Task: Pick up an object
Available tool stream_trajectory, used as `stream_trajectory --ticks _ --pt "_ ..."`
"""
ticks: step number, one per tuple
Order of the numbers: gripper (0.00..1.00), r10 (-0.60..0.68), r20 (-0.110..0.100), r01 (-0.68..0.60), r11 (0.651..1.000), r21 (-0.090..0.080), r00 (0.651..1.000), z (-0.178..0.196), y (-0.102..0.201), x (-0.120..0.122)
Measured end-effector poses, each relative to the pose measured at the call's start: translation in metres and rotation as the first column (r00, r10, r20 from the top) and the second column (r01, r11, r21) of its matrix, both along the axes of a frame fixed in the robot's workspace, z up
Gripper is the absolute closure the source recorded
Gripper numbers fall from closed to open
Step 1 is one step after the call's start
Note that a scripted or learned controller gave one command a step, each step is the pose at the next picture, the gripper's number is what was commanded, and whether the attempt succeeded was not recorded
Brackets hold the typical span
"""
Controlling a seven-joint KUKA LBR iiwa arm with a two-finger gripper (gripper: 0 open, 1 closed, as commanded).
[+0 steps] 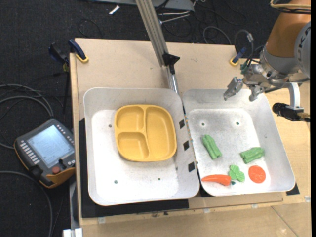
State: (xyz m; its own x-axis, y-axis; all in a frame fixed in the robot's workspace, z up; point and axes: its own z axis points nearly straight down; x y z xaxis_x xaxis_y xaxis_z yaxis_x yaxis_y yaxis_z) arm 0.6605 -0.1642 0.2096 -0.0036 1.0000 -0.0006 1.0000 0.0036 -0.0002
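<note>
While no single item is marked out as the one to pick, five small plastic toy foods lie in the near half of the right shallow white bin [276, 127]: a long green bean-like piece [211, 146] toward the middle, a chunkier green piece [252, 154] nearer the right wall, a small knobbly green lump [237, 173], a flat red-orange round slice [256, 174] just beside that lump, and an orange-red carrot-like piece [217, 179] at the near left, close to the lump; at this size their exact kinds are hard to tell. Above the bin's far right corner hangs the two-finger gripper [244, 91], its two grey fingers spread apart with nothing between them, well apart from all the toys. Its grey arm with the orange band [287, 33] is cut off by the right edge. A yellow three-compartment plastic plate [146, 133] sits in the left white bin [98, 147].
</note>
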Motion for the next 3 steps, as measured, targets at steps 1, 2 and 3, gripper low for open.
stream_trajectory --ticks 1,2,3 --pt "0.00 0.000 0.000 0.000 1.000 -0.001 1.000 0.000 0.000 0.000" --pt "0.00 0.001 -0.005 -0.001 1.000 0.001 1.000 -0.062 0.006 0.004" --pt "0.00 0.001 -0.005 -0.001 1.000 0.001 1.000 -0.116 0.008 0.003"
